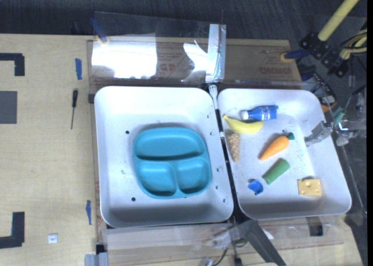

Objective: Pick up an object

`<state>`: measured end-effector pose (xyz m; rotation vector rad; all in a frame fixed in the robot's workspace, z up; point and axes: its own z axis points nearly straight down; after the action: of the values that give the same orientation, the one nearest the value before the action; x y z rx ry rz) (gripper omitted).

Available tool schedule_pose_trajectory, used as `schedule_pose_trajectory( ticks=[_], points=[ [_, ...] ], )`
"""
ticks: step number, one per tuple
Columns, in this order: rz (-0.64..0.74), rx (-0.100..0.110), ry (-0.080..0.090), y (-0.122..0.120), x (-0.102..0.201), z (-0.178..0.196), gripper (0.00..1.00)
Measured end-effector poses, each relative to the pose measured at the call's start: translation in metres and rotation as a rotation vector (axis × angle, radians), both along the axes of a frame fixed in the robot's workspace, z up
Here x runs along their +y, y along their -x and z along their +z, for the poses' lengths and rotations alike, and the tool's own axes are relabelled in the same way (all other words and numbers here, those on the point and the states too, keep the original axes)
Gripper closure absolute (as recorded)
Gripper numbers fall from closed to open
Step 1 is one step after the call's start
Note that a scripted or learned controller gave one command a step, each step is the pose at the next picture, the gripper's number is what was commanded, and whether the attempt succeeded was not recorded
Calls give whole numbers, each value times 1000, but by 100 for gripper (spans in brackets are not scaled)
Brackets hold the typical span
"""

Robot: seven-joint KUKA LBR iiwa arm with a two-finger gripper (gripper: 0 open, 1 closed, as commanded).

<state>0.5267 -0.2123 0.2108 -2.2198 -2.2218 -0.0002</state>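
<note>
The right bin (291,201) holds several small objects. A yellow banana (243,124) lies at the back left, touching a blue and white bottle (260,113). An orange carrot (274,147) sits in the middle, with a green cylinder (275,170) just in front of it. A small blue piece (255,187) and a yellow cheese block (309,187) lie near the front. A speckled tan piece (234,144) rests by the left wall. My gripper (330,127) hangs over the bin's right rim, apart from all of them, partly lost among cables.
The left bin (111,113) holds a blue divided plate (172,161). A clear plastic sheet (157,55) stands behind the bins. A yellow pole (344,6) and cables crowd the upper right. Bare wooden bench (41,171) lies to the left.
</note>
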Motion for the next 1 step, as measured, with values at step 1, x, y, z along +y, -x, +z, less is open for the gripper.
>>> schedule_pose_trajectory(
  ticks=[1],
  points=[
    [74, 7, -4, -57, 94, -93, 0]
  ],
)
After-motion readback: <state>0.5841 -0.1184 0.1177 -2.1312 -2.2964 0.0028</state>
